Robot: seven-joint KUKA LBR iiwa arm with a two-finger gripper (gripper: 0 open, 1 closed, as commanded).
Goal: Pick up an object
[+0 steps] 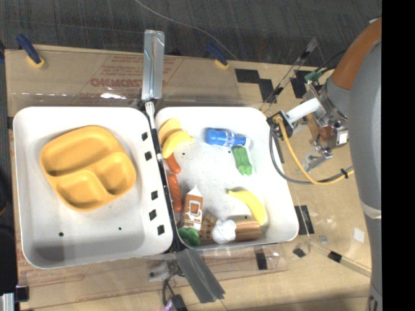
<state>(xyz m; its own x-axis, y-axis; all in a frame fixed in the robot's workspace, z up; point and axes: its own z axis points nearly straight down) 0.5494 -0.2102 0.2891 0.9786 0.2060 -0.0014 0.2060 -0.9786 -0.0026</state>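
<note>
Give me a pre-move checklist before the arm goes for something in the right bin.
1. Tool outside the bins, beside the right bin's right wall: ok.
2. Tool carrying nothing: cannot tell, its tip is too small to read.
3. Loose target available: ok, the blue bottle and green pickle lie apart from the pile in the right bin.
4. Crowded spots to avoid: not ok, the carton, white ball and banana bunch at the near wall.
5. Yellow cable away from the bin: not ok, it loops right beside the right wall.
6. Left bin holds the yellow tray: ok.
</note>
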